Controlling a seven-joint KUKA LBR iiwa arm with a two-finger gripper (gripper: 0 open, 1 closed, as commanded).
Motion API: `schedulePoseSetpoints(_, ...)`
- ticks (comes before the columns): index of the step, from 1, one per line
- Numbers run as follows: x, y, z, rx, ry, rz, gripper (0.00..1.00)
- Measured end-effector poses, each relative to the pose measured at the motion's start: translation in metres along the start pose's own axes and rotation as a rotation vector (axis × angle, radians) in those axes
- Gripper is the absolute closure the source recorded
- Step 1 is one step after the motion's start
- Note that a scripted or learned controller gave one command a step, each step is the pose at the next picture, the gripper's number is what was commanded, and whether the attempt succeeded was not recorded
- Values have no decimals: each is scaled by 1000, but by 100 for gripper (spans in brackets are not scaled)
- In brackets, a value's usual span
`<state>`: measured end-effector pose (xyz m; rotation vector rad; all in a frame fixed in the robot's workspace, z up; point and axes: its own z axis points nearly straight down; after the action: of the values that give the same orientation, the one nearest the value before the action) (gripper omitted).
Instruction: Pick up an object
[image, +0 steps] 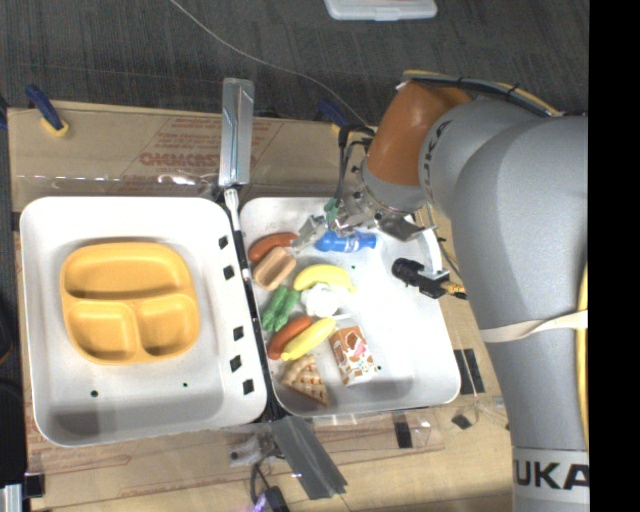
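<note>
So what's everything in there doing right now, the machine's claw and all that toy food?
claw: low over the right bin's far end, by the blue item
blue item: lying flat in the bin
yellow tray: flat in the left bin
hot dog: lying by the divider
bananas: lying loose mid-bin
juice carton: on its side
waffle piece: flat at the near edge

Glossy yellow plastic tray (128, 300), matt white bins (40, 400)

Tool (340, 218) above blue bottle (346, 241) (right bin (425, 370))
</note>
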<state>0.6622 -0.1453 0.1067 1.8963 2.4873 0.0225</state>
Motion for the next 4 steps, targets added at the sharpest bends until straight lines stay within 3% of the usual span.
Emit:
schedulePoseSetpoints(1,2,3,0,-3,-3,104,0)
schedulePoseSetpoints(2,10,-10,-1,-5,-12,55,0)
schedulePoseSetpoints(3,12,-6,-1,-9,-10,166,0)
schedulePoseSetpoints(4,10,-16,-1,-5,-7,88,0)
